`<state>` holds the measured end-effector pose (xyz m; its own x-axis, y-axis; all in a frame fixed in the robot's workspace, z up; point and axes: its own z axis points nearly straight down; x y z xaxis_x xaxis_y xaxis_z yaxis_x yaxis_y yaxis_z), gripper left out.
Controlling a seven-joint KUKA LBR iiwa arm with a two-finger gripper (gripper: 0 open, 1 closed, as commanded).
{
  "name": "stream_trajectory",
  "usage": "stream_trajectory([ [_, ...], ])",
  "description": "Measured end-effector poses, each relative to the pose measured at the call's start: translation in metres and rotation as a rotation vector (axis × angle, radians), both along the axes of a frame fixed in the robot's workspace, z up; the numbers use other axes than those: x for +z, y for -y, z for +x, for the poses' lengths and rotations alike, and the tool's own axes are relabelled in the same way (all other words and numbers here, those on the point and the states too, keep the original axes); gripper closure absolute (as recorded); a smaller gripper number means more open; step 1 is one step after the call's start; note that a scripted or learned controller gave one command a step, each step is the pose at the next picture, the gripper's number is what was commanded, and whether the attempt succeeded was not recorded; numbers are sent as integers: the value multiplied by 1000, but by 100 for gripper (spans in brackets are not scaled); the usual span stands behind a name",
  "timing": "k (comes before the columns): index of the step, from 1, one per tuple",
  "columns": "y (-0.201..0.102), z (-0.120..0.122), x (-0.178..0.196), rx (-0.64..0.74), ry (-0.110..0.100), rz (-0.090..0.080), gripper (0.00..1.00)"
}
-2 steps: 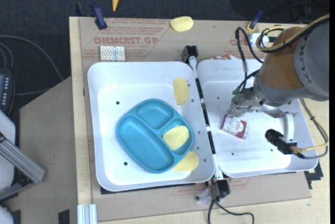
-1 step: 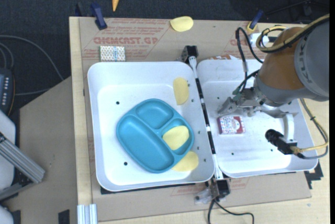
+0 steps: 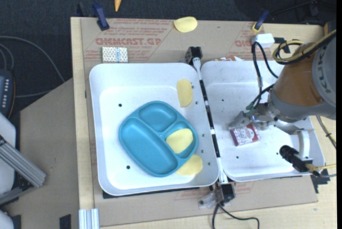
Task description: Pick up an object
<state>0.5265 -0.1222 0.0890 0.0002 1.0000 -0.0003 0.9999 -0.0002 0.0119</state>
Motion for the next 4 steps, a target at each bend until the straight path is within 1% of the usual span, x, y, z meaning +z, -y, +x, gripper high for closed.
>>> stream_trajectory([
  [1,1,1,10,-1,3,-2,100],
  [2,1,1,10,-1,2,-3,0],
  [3,4,-30,-5,0,-14,2,0],
  [4,4,-29,5,-1,-12,1,100],
])
